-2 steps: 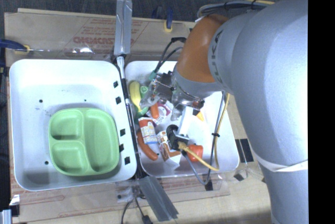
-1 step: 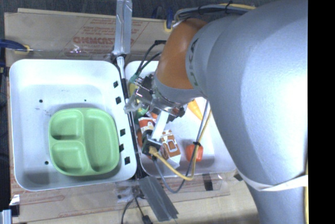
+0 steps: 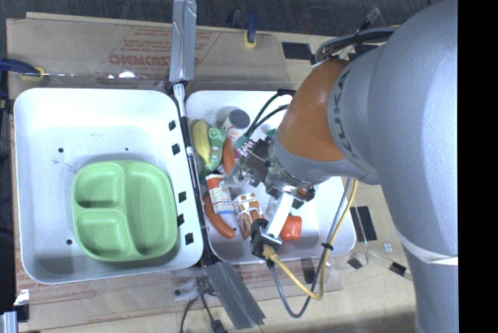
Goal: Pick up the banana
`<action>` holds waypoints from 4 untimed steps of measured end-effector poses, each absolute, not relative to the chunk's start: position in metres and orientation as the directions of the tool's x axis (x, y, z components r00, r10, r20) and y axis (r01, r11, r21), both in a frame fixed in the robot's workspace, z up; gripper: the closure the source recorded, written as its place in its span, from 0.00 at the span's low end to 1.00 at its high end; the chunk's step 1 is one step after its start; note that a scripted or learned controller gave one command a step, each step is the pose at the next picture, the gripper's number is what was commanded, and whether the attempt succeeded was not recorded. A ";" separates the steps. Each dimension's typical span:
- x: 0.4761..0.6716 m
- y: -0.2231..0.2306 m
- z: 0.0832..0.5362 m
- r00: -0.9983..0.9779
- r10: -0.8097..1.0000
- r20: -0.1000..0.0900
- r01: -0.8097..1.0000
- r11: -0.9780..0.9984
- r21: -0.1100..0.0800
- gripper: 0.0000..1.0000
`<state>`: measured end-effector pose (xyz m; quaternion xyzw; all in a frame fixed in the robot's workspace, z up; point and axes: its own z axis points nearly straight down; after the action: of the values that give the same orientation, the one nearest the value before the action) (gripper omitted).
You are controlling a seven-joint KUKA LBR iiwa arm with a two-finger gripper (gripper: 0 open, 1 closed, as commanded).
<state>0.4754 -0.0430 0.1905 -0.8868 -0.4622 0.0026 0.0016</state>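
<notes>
The yellow banana point(image 3: 201, 141) lies along the left wall of the right bin point(image 3: 331, 203), near its far end, with a green item point(image 3: 215, 148) right beside it. My gripper point(image 3: 247, 159) hangs low over the clutter in the middle of this bin, a short way to the right of the banana and apart from it. The arm's grey body and orange band cover much of the bin's right half. Nothing can be seen held in the gripper.
Packed around the gripper are a sausage point(image 3: 219, 220), a small labelled bottle point(image 3: 221, 197), a brown can point(image 3: 247, 213), a red-orange item point(image 3: 292, 227) and a grey round lid point(image 3: 237, 119). A green divided plate point(image 3: 124, 208) sits in the left bin point(image 3: 47, 137).
</notes>
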 end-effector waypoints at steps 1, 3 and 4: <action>0.477 0.012 0.277 0.741 0.672 -0.001 0.672 -0.741 -0.002 0.00; 0.477 0.013 0.286 0.734 0.679 -0.006 0.679 -0.734 -0.007 0.00; 0.477 0.014 0.294 0.728 0.686 -0.009 0.686 -0.728 -0.010 1.00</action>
<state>0.4767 0.0136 0.2945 -0.9294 -0.3690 0.0062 0.0028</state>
